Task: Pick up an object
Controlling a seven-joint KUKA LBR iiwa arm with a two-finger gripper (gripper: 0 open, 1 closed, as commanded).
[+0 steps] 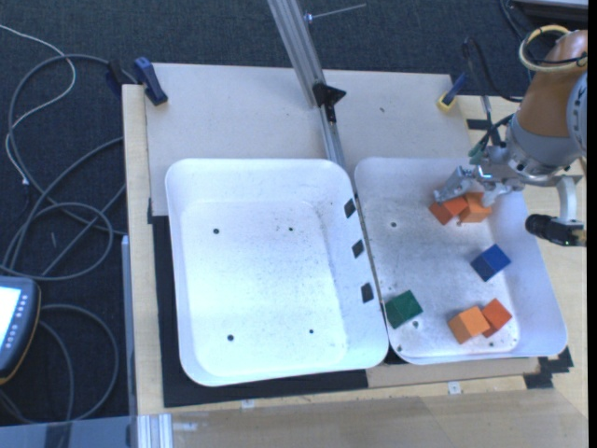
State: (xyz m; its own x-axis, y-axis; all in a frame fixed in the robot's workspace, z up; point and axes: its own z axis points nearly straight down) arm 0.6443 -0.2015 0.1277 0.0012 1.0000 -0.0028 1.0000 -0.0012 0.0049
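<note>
Blue clamp [149,79], handheld screen [14,322], cables [42,215]

2 white bins [256,180]; 4 orange blocks [469,324], 1 blue [490,261], 1 green [403,308].

Pale tabletop [242,110], edges visible. Two shallow white bins side by side: left bin [187,185], right bin [401,185], touching along inner rims. Blue clamp [149,80] at far left corner.

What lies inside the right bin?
The right bin holds a blue block, a green block and orange blocks. More orange blocks sit under the hand, which partly covers them.
</note>
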